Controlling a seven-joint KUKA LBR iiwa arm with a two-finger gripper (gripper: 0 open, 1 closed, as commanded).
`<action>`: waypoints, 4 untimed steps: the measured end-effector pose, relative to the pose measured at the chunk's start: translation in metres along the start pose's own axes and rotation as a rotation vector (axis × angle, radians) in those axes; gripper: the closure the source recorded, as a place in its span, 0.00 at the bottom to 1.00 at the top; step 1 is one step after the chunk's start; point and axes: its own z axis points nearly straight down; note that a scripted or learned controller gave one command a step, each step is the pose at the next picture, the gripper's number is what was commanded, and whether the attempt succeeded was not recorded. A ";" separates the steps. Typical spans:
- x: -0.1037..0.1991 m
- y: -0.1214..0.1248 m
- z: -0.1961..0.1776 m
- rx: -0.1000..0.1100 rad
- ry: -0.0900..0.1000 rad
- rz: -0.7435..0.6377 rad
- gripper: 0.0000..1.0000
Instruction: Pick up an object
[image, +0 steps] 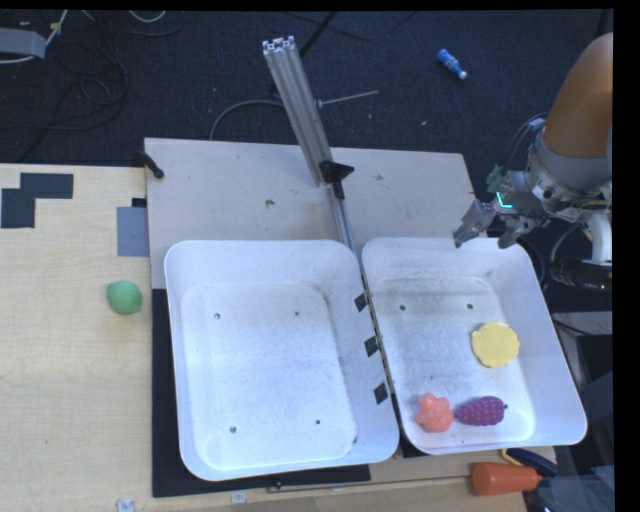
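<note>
Camera view: the gripper (490, 228) was seen above the far edge of the right bin (545, 300), with nothing held between its spread fingers.

Three small things were seen at the near end of that bin: a flat yellow disc (495, 344), a bumpy purple bunch like grapes (480, 411), and a lumpy pink-orange piece (434, 412). The purple and pink ones were lying just beside each other, close to the near wall. All three were well apart from the gripper. A miss could be caused by the yellow disc being so flat, since little would be left for the fingers to pinch. The purple and pink pieces could be knocked together if one was reached for. The left bin (200, 300) was seen beside it, and a green ball (124, 297) was lying on the wooden bench (60, 400), outside both bins.
</note>
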 end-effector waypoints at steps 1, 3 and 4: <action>0.000 0.000 0.000 0.000 0.000 0.000 0.00; 0.005 0.000 0.106 0.003 0.001 0.000 0.00; 0.004 0.009 0.157 0.004 0.001 -0.001 0.00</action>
